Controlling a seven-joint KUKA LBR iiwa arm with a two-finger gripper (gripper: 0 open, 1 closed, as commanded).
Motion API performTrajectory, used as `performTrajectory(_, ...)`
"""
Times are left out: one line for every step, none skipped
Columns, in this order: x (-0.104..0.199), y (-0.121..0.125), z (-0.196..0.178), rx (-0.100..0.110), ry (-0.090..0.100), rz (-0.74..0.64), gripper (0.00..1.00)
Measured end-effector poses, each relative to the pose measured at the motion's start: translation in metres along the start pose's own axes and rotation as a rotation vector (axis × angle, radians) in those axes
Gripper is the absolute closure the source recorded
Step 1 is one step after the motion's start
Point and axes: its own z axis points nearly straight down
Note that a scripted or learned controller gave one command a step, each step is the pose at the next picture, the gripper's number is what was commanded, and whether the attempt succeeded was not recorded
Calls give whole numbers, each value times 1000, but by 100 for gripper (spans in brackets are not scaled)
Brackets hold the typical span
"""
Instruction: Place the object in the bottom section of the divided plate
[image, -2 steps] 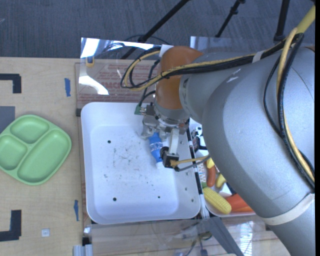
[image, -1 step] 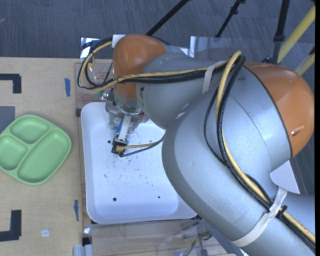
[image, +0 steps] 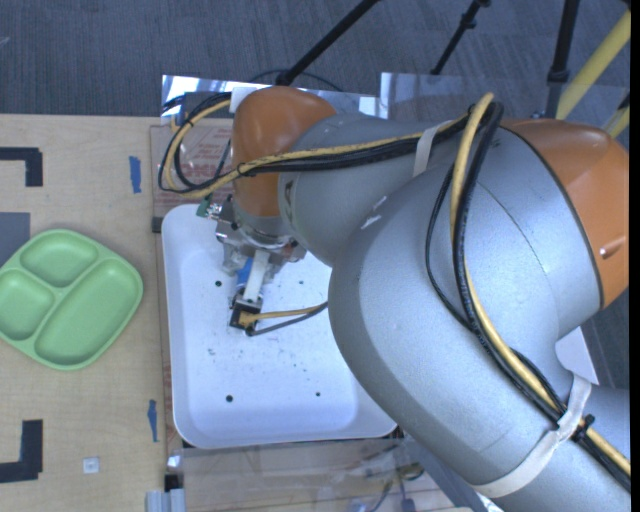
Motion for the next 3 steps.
performTrajectory(9, 24, -128, -2, 1, 323, 100)
performTrajectory(10, 23, -128, -1, 1, 322, 0)
performTrajectory(10, 23, -128, -1, 1, 322, 0)
